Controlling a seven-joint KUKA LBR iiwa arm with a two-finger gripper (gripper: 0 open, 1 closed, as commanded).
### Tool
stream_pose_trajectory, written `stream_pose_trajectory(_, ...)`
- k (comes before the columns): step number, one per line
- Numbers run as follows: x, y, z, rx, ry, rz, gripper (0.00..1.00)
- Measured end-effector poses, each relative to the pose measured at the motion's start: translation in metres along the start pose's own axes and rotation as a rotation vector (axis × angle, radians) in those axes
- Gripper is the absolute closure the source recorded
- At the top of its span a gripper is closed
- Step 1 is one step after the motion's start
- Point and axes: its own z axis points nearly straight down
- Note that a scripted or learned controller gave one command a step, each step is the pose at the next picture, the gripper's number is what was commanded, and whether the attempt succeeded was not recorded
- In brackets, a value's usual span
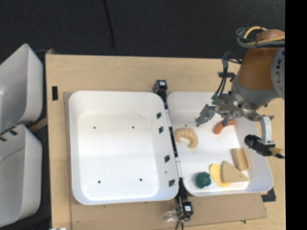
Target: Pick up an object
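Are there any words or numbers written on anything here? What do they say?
None can be read.
The croissant, green lump, orange piece and tan wedges in the right bin carry no writing.
The left bin has dark dots, not letters.
The small black clips between the bins are too small to tell.
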Motion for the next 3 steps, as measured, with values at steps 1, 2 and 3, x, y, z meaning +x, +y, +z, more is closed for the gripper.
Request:
stream_pose_trajectory(1, -0.078, -0.002, -0.081, -0.011, -0.008, 0.007, 0.0)
stream_pose_trajectory(2, -0.069, -0.087, -0.254, -0.022, -0.007, 0.0, 0.0)
stream_pose_trajectory(3, -0.069, -0.084, -0.254, -0.007, -0.007, -0.005, 1.0)
